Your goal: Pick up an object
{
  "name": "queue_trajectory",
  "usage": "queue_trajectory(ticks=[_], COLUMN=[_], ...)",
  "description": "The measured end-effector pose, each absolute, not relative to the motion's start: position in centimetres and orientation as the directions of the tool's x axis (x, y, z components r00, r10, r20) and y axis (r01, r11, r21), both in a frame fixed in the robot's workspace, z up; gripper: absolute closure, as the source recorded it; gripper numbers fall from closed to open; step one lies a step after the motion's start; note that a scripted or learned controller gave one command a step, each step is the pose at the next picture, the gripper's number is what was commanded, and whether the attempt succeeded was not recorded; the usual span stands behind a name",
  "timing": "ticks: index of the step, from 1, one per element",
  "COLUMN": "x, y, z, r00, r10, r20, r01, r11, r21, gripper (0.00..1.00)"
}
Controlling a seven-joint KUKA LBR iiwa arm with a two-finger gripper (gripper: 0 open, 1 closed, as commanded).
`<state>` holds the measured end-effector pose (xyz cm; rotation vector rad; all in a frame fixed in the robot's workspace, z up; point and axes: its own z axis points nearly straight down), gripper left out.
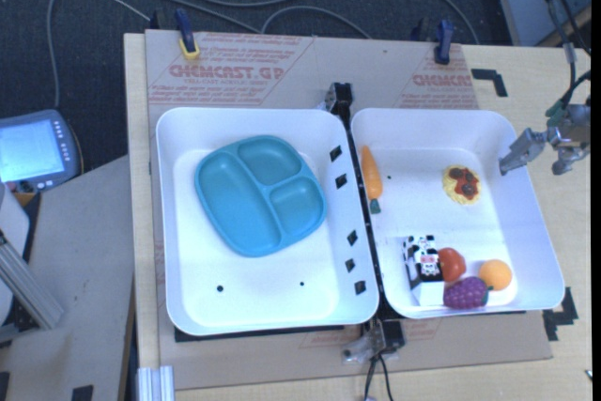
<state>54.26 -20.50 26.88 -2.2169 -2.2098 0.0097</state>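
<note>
- Right, the gripper point(543, 150) sits at the far right of the camera view, just past the right bin's point(488, 122) outer rim, up by its back corner.
- Its fingers cannot be made out well enough to say whether they are apart or together; nothing shows between them.
- Down in the right bin, five small items are scattered about, all well clear of the gripper.
- Along the bin's left wall lies an orange carrot point(372, 174), lengthwise against the divider.
- Nearer the right side sits a small yellow piece with red on top point(461, 185), on its own on the white floor.
- Over at the front of the bin there is a tight cluster: a black-and-white toy cow point(423, 258), a red piece point(452, 263) touching it, a purple bunch of grapes point(466, 294) just in front, and an orange ball point(496, 275) beside those at the right.
- Across in the left bin point(178, 230), a blue divided plate point(260, 193) lies flat, tilted at an angle, three compartments facing up.
- Both bins rest side by side on a brown board point(282, 70), clamped at its back edge by two blue clamps point(186, 31).
</note>
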Motion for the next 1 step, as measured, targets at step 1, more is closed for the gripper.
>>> queue_trajectory(ticks=[1], x=[54.50], y=[-20.43], z=[27.52], r00=[-0.001], r10=[1.000], r20=[0.001], r01=[1.000], r11=[0.001], r21=[0.000], gripper=[0.00])
